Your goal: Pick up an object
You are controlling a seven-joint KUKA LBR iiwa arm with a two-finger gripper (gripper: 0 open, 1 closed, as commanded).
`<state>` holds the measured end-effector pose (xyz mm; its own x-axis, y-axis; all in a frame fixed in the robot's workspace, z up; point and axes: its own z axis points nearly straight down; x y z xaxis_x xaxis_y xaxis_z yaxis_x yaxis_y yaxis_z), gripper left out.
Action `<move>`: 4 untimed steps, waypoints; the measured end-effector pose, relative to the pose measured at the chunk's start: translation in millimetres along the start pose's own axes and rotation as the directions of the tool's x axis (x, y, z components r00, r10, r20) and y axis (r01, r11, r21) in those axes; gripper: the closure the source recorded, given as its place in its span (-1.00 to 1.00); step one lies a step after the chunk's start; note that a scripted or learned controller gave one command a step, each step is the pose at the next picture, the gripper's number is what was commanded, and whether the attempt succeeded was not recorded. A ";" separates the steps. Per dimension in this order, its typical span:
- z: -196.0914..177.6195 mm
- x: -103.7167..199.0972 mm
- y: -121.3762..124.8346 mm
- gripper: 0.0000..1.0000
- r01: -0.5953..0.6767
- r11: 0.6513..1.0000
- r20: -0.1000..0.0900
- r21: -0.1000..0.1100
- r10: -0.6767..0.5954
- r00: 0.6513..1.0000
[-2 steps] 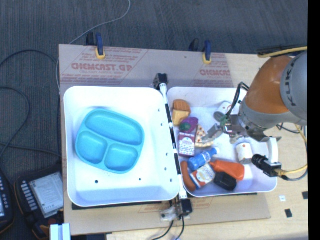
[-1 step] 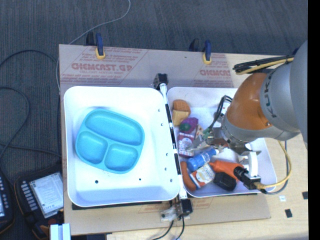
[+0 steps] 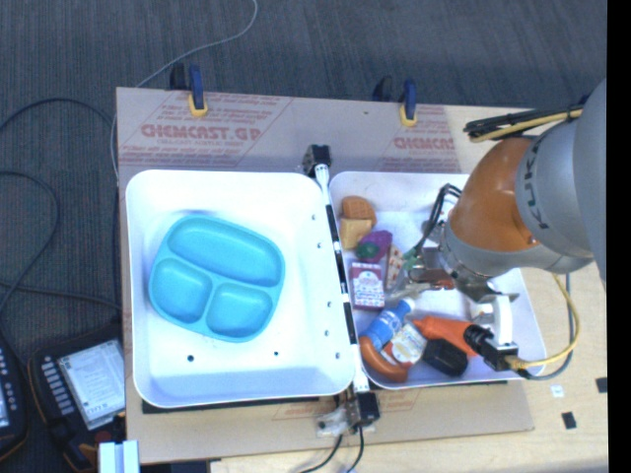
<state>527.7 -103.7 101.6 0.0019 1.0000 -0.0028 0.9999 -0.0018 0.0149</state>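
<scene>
My gripper (image 3: 412, 270) reaches down into the right bin (image 3: 527, 308), under the grey arm with its orange band. It hangs just right of a small purple-and-white carton (image 3: 367, 286) and a purple box (image 3: 375, 243), close to both. A brown bread-like piece (image 3: 357, 208) lies at the bin's far left. Nearer the front lie a blue-capped bottle (image 3: 394, 319), a curved red-orange sausage shape (image 3: 379, 361), an orange carrot-like piece (image 3: 446, 327) and a black oval object (image 3: 446, 360). The arm hides the space under the wrist.
The left bin (image 3: 158, 363) holds a blue divided plate (image 3: 217, 276). A black divider rail (image 3: 337, 264) runs between the bins. Two blue-and-yellow clamps (image 3: 197, 95) (image 3: 407, 102) hold the cardboard sheet at the back. Cables and a device (image 3: 79, 382) lie on the floor to the left.
</scene>
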 end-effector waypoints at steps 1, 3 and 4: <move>-209.8 8.2 47.5 1.00 0.003 1.000 -0.001 0.011 -0.003 1.000; -87.8 41.7 103.1 -1.00 0.003 1.000 -0.002 0.015 -0.003 1.000; -7.9 -14.2 72.3 -1.00 0.001 1.000 -0.001 0.018 -0.001 1.000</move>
<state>599.8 -118.0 110.6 0.0004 1.0000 -0.0013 1.0000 -0.0004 -0.0030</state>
